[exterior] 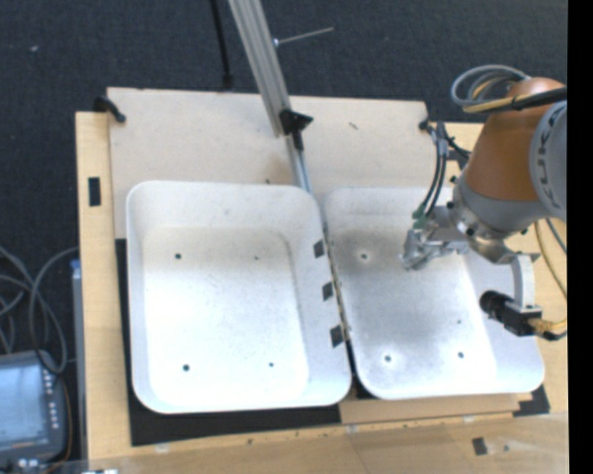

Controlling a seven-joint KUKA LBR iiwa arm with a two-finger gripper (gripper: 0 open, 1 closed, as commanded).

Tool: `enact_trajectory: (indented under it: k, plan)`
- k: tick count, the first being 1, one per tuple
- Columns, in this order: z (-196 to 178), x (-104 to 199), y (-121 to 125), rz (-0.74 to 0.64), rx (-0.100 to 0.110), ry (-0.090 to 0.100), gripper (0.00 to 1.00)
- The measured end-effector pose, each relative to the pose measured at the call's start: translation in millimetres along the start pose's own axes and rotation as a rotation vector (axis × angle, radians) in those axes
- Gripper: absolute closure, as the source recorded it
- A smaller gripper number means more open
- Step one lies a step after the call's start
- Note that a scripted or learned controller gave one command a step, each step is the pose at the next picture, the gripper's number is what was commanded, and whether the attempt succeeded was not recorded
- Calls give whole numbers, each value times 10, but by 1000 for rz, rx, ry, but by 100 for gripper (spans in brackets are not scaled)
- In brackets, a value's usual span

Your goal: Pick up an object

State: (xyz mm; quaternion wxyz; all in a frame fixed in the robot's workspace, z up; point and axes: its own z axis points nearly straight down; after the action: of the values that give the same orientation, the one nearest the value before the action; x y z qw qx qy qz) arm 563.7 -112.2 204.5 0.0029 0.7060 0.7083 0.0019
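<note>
The arm (pixel 509 166), grey with a shiny orange band, reaches over the right bin (pixel 425 363). Its metal end effector (pixel 422 248) hangs low near that bin's back; how wide it is, I cannot tell. Both bins are white, shallow, speckled, with round corners. The left bin (pixel 227 294) sits touching it on the pale wooden worktop (pixel 198 126). No object to pick up can be made out.
</note>
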Motion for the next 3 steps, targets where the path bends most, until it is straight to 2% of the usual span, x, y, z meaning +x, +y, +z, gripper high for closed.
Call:
enact_trajectory:
  k: [1, 2, 3]
  plan:
    - [-456, 12, -28, -1, -1, 0, 100]
    - [-699, 2, -13, -1, 2, 1, 100]
    - [-747, 487, 60, -4, 3, 2, 100]
